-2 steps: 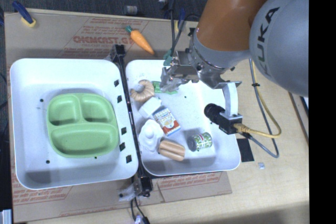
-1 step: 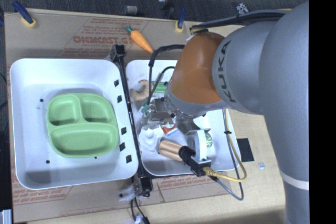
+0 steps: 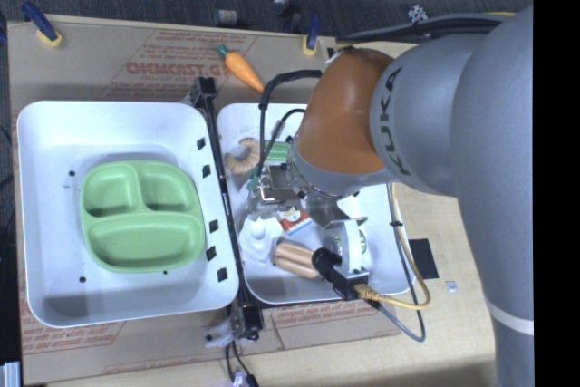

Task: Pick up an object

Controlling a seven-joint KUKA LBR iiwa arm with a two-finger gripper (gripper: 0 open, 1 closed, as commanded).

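Reaching down into the right bin (image 3: 391,281), the gripper (image 3: 288,211) is hidden under the wrist — I cannot tell its state, so no pick is confirmed. Beside it lie a tan roll (image 3: 292,257) and a white bottle (image 3: 258,239). Left of this bin, the other bin (image 3: 45,195) holds a green tray (image 3: 140,215).

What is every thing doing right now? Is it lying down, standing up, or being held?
Green plate: lying flat in the left bin.
Toy carrot: lying on the cardboard, outside the bins.
Tan roll: lying on its side in the right bin.
Claw: down in the right bin, under the arm.
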